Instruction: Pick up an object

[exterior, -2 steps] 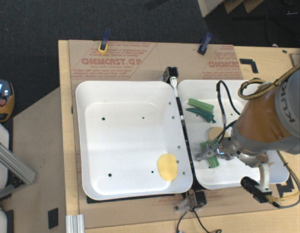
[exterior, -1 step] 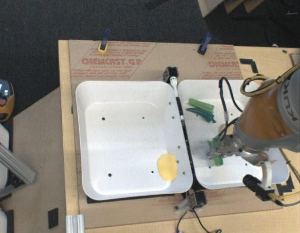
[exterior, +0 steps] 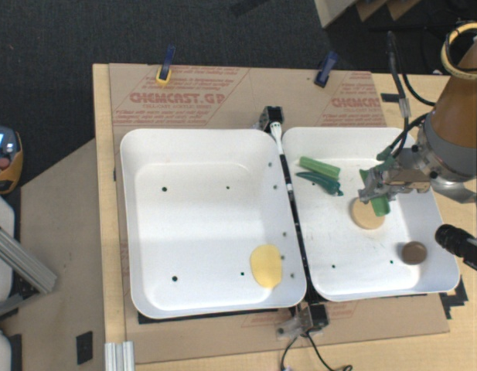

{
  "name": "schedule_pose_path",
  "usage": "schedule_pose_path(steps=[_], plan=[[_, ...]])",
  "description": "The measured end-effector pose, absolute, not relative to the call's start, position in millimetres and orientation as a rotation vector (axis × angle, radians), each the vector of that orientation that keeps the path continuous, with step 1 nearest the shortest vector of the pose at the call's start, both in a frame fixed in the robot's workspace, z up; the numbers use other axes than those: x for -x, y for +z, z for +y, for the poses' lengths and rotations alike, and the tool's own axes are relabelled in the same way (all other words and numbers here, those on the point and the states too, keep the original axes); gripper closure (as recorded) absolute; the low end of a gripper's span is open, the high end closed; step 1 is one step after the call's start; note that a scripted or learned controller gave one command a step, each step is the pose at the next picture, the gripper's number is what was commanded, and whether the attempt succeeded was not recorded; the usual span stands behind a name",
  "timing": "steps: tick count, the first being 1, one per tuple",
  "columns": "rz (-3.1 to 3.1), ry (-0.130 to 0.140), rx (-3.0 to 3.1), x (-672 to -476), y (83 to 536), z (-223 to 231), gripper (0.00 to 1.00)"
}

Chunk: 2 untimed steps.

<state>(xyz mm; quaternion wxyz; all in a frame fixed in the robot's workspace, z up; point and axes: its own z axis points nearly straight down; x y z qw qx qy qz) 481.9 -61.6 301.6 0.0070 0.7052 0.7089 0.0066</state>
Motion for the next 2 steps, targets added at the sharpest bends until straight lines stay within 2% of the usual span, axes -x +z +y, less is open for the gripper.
schedule_pose_path(steps=[1, 2], plan=[[2.24, -0.004, -2.215, -478.0, 241, 45, 1.0], [2.223, 0.016, -2.211, -483.1, 342, 69, 1.0]])
